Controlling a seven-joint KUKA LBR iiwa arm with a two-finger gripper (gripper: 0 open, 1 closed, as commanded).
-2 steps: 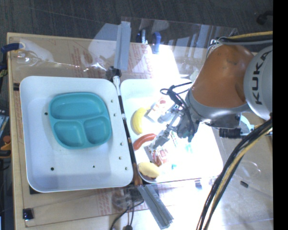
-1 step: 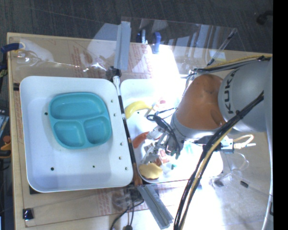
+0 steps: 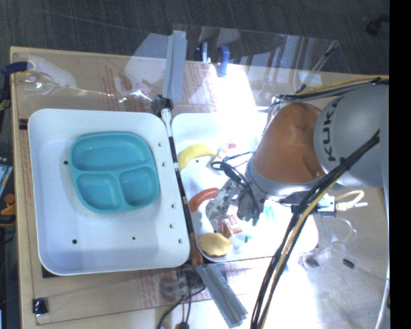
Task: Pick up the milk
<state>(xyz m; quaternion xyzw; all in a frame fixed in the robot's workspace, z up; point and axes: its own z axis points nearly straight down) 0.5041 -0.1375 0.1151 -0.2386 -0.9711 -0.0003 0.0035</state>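
My gripper [image 3: 225, 210] is lowered into the right bin [image 3: 192, 125], near its front left part, with the grey arm and its orange band [image 3: 291, 142] reaching in from the right. Directly beneath the gripper lies a small pale and reddish object [image 3: 231, 225], partly covered by it. It is too blurred and glare-washed to tell whether it is the milk. Nothing can be made out as held.
A yellow banana [image 3: 194, 154] lies at the right bin's back left, a red elongated item [image 3: 204, 197] just left of the gripper, and a tan rounded item [image 3: 215, 244] at the front edge. The left bin [image 3: 48, 238] holds a teal divided tray [image 3: 114, 170]. Cables [image 3: 294, 245] hang beside the arm.
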